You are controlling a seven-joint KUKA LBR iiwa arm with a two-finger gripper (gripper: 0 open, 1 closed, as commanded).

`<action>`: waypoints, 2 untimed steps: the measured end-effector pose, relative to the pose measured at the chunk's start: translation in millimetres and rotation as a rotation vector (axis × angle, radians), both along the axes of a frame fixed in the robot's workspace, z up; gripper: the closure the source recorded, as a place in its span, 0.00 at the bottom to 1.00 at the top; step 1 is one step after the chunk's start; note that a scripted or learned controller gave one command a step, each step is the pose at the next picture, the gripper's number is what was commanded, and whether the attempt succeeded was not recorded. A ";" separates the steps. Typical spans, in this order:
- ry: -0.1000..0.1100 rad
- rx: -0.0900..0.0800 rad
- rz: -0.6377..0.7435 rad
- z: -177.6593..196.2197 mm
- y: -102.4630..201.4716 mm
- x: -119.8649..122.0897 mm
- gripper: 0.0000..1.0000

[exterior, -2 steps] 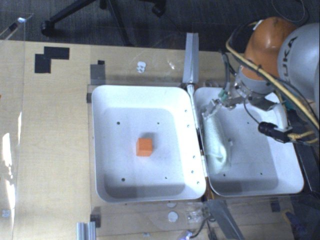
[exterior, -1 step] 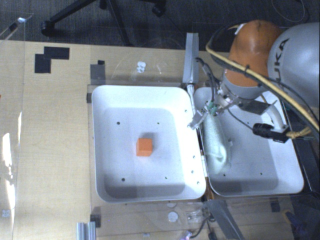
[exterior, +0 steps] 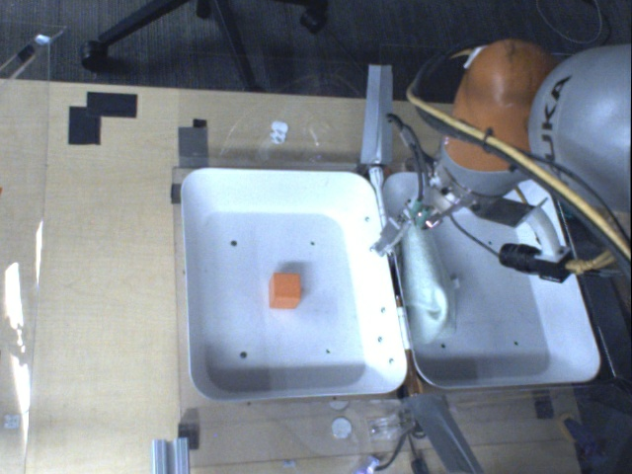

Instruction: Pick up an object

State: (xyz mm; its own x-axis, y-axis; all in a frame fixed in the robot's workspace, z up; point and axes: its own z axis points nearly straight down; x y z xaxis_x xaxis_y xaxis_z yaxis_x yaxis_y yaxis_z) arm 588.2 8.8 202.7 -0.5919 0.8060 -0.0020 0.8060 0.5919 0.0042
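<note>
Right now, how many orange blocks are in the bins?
1: an orange block near the middle of the left bin. The arm covers part of the right bin, so another may be hidden.

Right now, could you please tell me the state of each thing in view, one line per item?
Orange cube: resting on the floor of the left bin, near its middle, apart from the walls, untouched.
Pale wrapped object: lying lengthwise in the right bin, against its left wall.
Hand: low over the divide between the bins, just above the wrapped object's top end; grip unclear.
</note>
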 end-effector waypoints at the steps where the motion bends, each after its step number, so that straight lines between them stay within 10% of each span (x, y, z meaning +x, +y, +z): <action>1: -0.001 -0.002 0.201 -17.7 -69.4 64.0 0.00; 2: -0.003 -0.003 0.284 -94.3 -104.4 64.4 0.00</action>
